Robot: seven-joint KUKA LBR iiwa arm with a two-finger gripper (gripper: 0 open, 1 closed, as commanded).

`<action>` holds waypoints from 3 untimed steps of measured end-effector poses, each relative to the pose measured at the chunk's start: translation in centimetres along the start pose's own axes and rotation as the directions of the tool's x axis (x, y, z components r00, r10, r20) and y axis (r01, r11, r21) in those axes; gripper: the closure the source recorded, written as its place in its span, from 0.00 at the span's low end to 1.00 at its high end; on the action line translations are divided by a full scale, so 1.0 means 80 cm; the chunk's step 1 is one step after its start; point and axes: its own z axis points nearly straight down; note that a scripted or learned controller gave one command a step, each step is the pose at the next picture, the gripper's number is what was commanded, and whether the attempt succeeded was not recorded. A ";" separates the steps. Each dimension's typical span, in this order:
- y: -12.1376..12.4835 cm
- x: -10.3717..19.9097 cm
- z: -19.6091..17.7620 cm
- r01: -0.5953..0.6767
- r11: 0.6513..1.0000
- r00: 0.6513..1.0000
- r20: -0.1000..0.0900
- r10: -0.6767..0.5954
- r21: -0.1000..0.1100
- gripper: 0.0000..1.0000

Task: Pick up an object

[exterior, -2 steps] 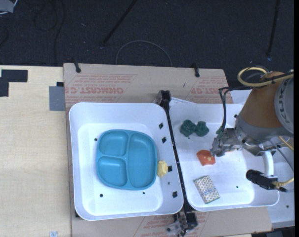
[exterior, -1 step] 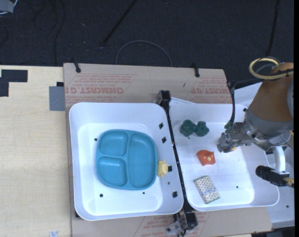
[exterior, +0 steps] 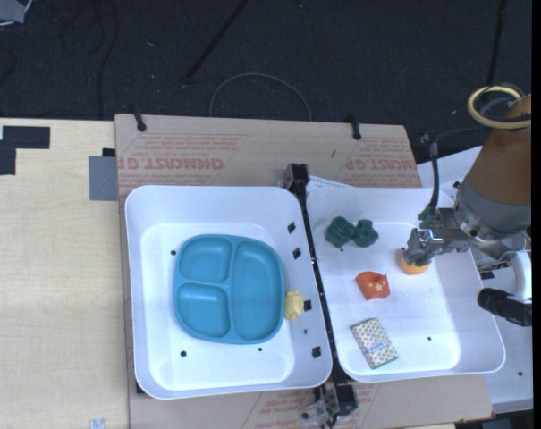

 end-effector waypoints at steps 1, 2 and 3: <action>-0.003 0.074 -0.012 0.003 1.000 1.000 -0.003 -0.003 0.004 1.00; -0.008 0.135 -0.001 0.001 1.000 1.000 -0.002 -0.001 0.005 1.00; -0.008 0.201 -0.013 0.002 1.000 1.000 -0.001 -0.002 0.003 1.00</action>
